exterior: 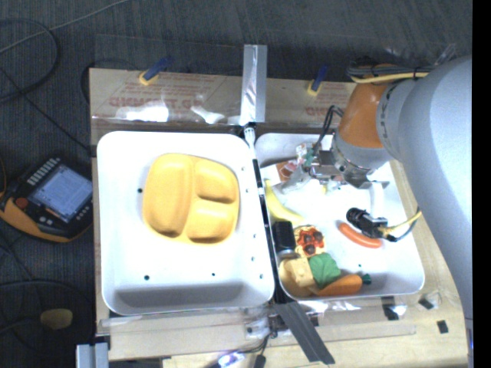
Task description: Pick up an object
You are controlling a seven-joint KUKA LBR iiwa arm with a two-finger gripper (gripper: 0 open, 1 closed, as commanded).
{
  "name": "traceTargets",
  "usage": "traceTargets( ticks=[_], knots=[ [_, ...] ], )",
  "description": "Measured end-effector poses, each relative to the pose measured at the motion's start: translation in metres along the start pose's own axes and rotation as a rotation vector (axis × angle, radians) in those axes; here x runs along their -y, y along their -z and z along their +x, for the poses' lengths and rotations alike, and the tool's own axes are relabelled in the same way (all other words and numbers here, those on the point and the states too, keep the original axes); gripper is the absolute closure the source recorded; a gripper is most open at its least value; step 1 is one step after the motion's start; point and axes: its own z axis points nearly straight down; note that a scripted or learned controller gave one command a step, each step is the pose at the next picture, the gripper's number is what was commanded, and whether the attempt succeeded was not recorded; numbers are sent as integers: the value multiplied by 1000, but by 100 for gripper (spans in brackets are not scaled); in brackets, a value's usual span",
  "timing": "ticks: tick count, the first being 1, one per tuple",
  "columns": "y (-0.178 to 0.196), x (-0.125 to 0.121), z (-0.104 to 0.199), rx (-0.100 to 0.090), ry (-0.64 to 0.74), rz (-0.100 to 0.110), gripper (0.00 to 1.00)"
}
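Nearest the camera, along the front wall of the right bin [405, 271], lie an orange carrot [343, 285], a green piece [324, 267] and a tan lump [294, 273], touching one another. Just behind them sit a red-and-black item [309, 238] and a black block [282, 234]. A red sausage-shaped piece [360, 238] lies apart to their right, and a banana [273, 201] rests against the dividing wall. The left bin [126, 271] holds a yellow divided plate [190, 198]. At the far end of the right bin the gripper [305, 165] is down low, close to a small reddish thing [289, 168]. The view is too cluttered there to tell whether the gripper is spread or closed, or whether it touches that thing. Assessment: nothing is seen lifted, and every object appears to rest in a bin. The approach looks made; grasp and lift are outstanding.
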Motion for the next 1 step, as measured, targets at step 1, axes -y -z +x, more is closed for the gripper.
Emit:
traceTargets(
  ticks=[1],
  knots=[
    [-2, -25, 4, -1, -107, 67, 0]
  ],
)
